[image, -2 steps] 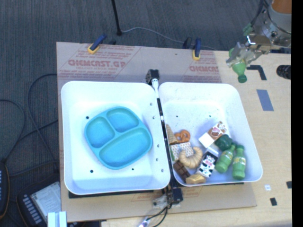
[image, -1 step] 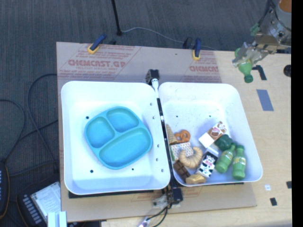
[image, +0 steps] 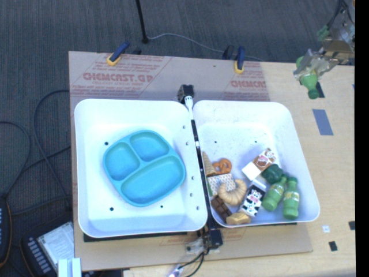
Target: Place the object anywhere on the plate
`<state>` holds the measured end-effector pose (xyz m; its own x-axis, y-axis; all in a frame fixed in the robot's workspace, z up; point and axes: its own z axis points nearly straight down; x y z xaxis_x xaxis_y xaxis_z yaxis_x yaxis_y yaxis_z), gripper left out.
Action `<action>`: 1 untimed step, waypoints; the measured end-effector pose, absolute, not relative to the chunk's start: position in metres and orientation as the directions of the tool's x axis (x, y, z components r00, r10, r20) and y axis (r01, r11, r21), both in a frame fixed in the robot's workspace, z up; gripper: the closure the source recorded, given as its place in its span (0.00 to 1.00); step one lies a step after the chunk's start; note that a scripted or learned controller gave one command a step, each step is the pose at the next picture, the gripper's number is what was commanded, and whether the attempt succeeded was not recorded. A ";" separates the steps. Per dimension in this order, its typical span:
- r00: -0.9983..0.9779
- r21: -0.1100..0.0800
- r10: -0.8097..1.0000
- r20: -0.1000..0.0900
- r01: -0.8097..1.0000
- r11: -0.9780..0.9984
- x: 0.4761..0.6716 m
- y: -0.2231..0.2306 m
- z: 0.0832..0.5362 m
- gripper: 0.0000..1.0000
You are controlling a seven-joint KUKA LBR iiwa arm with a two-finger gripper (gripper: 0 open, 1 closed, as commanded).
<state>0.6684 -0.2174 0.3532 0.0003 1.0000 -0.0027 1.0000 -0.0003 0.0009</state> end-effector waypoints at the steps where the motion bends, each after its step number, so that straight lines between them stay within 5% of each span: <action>1: -0.001 0.001 1.000 -0.003 1.000 0.001 0.669 -0.224 0.358 1.00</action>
